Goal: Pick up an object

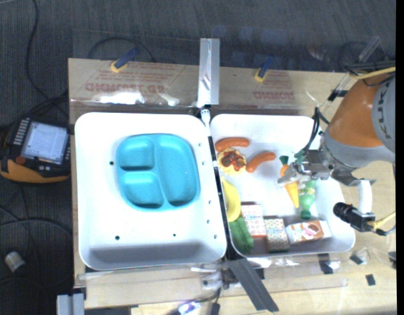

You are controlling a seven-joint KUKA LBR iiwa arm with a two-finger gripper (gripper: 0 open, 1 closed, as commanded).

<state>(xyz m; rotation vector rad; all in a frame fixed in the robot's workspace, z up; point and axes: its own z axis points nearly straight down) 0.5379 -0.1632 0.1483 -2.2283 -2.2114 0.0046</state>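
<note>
Dark carpet surrounds a wooden bench carrying two shallow white bins side by side. Toy food fills the right bin (280, 125): an orange carrot (291, 192) and a green bottle (307, 201) lie directly beneath the gripper (305, 168), which hangs low over them on the grey and orange arm (362, 120) reaching in from the right. Whether its jaws are open or closed cannot be told. Two sausages (232, 142) lie nearer the bin's far wall, a banana (231, 201) along its left wall, small cartons (280, 231) along its near edge. A blue divided plate (157, 170) sits in the left bin (96, 228).
</note>
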